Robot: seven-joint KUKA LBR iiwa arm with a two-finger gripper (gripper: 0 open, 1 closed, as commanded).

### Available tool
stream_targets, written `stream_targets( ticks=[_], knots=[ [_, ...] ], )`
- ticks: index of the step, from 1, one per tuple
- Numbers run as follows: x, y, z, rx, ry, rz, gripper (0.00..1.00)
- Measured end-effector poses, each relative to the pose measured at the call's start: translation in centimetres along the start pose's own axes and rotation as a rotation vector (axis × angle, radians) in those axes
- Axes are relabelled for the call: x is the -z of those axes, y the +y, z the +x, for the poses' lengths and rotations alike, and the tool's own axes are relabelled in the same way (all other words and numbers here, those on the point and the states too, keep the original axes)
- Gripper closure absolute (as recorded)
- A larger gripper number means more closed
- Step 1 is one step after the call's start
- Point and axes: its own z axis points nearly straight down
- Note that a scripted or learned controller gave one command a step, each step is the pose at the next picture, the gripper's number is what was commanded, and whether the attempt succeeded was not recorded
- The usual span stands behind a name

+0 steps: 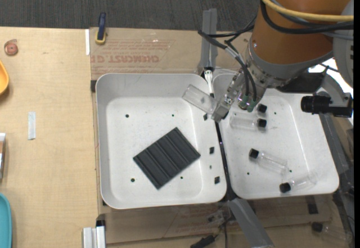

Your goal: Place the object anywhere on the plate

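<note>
**Tool holds a clear vial over the bin edge**

The tool (220, 111) hangs above the border between the two bins, and its fingers pinch a clear vial (198, 97), which sticks out to the left, tilted, over the left bin (112, 185). In this bin lies the dark ribbed plate (166, 157), well apart from the vial. In the right bin (320, 151) several clear vials with black caps (269, 161) lie scattered. Both bins stand on the desk (45, 89).

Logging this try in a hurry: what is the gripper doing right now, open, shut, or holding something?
Gripper: shut on a clear vial, held over the left bin's right edge.
</note>
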Motion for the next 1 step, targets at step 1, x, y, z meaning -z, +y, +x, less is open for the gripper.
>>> stream_targets(
  ticks=[1],
  knots=[
    [-5.4, 2.1, 2.04, 0.459, 0.003, 0.0, 1.0]
  ],
)
